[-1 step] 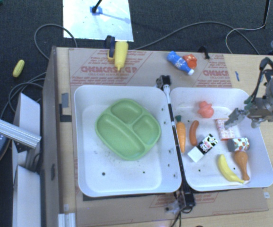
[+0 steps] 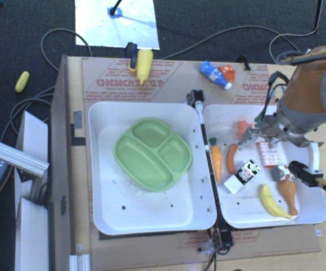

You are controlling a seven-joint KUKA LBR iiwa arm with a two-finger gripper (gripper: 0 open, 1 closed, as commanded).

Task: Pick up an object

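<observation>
The right bin [image 2: 321,210] holds several toy foods. There is a carrot [image 2: 215,160] by its left wall and an orange sausage-like piece [image 2: 231,158] beside that. A cow-patterned milk carton [image 2: 242,175], a banana [image 2: 273,202] and a chicken drumstick [image 2: 289,192] lie toward the front. A red-and-white packet [image 2: 268,154] and a small orange-red item [image 2: 242,127] lie farther back. My gripper [image 2: 276,141] hangs low over the back right of this bin, just above the packet, with the arm's body covering it from above.
The left bin [image 2: 112,219] carries a green divided plate [image 2: 153,153]. On the cardboard behind the bins lie a yellow bottle [image 2: 143,64] and a blue bottle [image 2: 214,75]. Cables run along the divider between the bins and behind the bench.
</observation>
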